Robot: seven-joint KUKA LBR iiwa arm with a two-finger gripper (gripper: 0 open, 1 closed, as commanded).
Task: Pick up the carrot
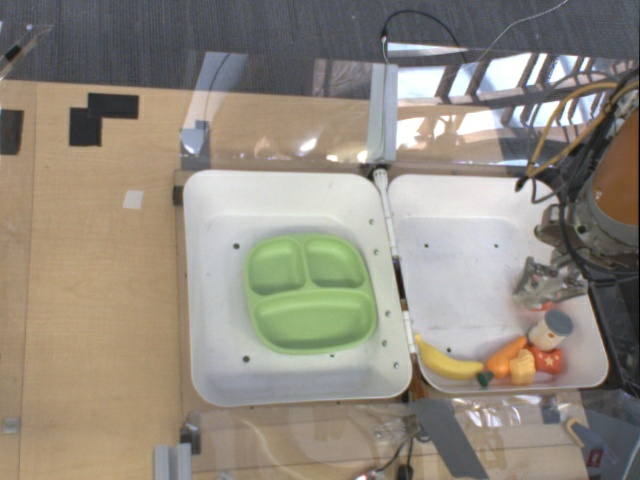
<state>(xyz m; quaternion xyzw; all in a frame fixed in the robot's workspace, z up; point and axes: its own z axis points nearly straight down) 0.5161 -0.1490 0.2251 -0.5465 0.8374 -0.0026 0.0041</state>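
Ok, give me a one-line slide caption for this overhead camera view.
Tool poised above the carrot, banana and other toy food in the right bin; green tray in the left bin.

No text, label, brand or number can be read anywhere. The worktop [90, 298] bears only plain black blocks [100, 116] and a small pale square [133, 200], with no letters or figures on them.

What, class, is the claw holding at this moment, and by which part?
Nothing is held. The claw hangs above the right bin, apart from the carrot, which lies among the toy foods at the bin's near edge.
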